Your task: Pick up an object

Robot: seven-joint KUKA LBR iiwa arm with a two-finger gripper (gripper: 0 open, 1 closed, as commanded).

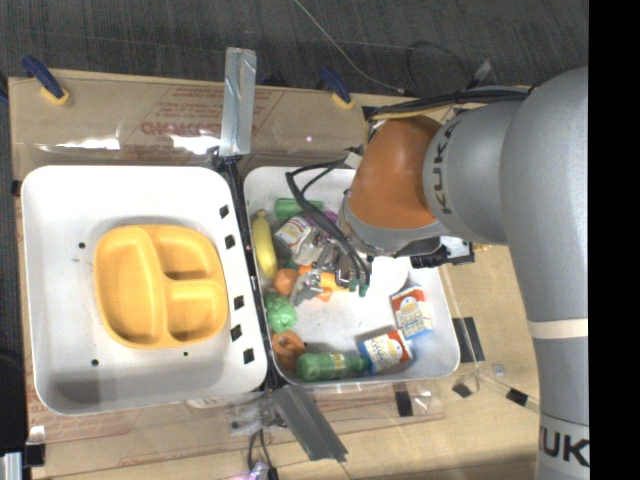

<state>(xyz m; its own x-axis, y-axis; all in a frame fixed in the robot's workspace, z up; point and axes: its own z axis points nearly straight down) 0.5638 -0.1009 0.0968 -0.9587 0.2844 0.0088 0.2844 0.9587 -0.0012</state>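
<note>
Camera view: arm reaches into right bin [440,353].
gripper [335,268]: low over clutter near banana [263,246]; fingers' state unclear.
Left bin [60,298]: yellow tray [160,283].

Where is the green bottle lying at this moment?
The green bottle lies in the right bin, along its near wall, between a small orange fruit and a yellow-labelled can.
</note>
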